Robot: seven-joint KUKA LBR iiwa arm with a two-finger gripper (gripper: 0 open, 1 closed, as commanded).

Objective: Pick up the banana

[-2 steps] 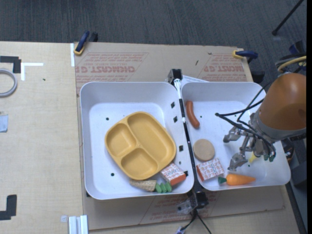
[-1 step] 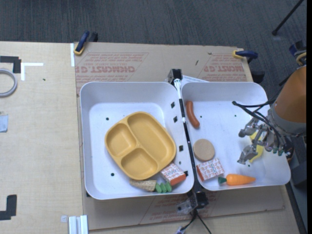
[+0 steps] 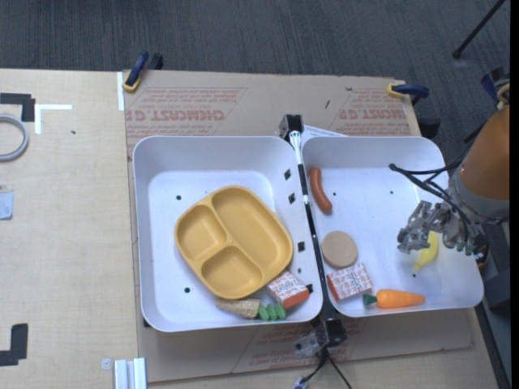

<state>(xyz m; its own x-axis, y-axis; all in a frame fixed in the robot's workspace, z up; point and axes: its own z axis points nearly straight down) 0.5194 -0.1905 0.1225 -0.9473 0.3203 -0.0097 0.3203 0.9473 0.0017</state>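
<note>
A small yellow banana (image 3: 426, 252) lies in the right bin (image 3: 381, 160), near its right wall. Part of it is covered by my gripper (image 3: 427, 235), which sits right over its upper end. The grey arm with its orange band (image 3: 493, 164) comes in from the right edge above the bin.
The right bin also holds a sausage (image 3: 320, 190), a round tan cookie (image 3: 340, 249), a red-and-white carton (image 3: 350, 282) and a carrot (image 3: 397, 299). The left bin (image 3: 162, 217) holds a yellow divided plate (image 3: 233, 241) and small food items (image 3: 272, 298) at its front edge.
</note>
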